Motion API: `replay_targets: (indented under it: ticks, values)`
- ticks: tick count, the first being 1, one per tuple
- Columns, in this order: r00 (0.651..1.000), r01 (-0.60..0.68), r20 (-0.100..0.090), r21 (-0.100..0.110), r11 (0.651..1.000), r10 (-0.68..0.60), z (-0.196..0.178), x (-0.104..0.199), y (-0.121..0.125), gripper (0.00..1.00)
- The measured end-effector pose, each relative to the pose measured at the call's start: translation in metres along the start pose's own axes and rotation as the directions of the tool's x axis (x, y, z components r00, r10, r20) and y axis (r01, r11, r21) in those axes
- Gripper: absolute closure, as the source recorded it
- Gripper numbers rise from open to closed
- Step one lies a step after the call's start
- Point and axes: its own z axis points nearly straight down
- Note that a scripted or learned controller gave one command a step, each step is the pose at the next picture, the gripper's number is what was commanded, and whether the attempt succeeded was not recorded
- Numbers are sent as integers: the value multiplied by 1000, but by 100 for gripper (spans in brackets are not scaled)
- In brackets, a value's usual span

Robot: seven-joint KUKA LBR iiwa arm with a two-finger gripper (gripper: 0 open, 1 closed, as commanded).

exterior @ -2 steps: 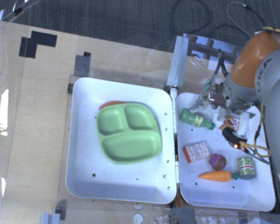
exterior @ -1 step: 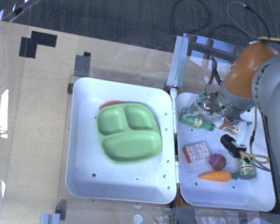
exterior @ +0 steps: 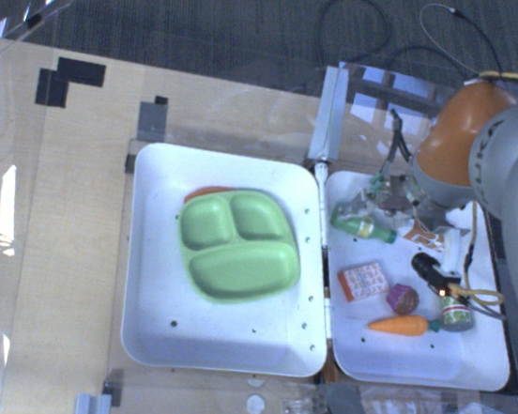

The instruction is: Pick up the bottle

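Divided tray [exterior: 238, 244] sits in the left bin [exterior: 144, 328]. In the right bin [exterior: 474, 367], the bottle [exterior: 362, 227] lies behind the carton [exterior: 364, 281], with the carrot [exterior: 399, 325] nearest the front.

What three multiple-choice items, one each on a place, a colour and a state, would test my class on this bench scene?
1. Where does the green bottle lie?
A. left bin
B. right bin
C. on the bench

2. What colour is the divided tray?
A. green
B. red
C. blue

3. How does the bottle rest?
A. upright
B. on its side
C. lifted above the bin

Answers:
1 B, it lies near the right bin upper left corner, under the gripper.
2 A, the tray in the left bin is pale green.
3 B, its length runs flat along the bin floor.
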Motion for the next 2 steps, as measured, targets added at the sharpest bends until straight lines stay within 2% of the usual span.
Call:
replay_targets:
  ticks: [1, 2]
  values:
    - [1000, -18, 1, 1, 1000, 18, 0, -1, 8, 0]
    - [1000, -27, -1, 1, 1000, 27, 0, 2, -12, 0]
